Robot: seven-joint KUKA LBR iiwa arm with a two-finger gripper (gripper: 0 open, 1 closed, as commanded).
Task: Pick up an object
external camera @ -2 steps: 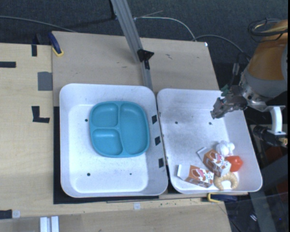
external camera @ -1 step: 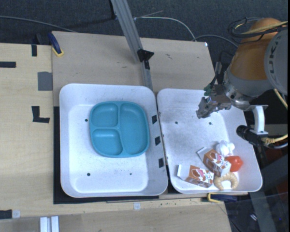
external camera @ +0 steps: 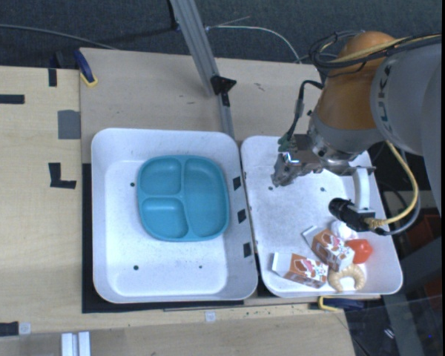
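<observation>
Red-and-white snack packet lies flat in the right bin, near corner, touching a second packet, a red ball-like piece and a pale ring-shaped item. Left bin holds a teal three-compartment plate, upright. Gripper sits over bare floor at the right bin's far end, well apart from the pile; nothing visible between its fingers, opening can't be judged.

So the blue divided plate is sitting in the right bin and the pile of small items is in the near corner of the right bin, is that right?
Not quite. The camera view shows the blue divided plate in the left bin, not the right one. The pile of small items is indeed in the near corner of the right bin.
</observation>
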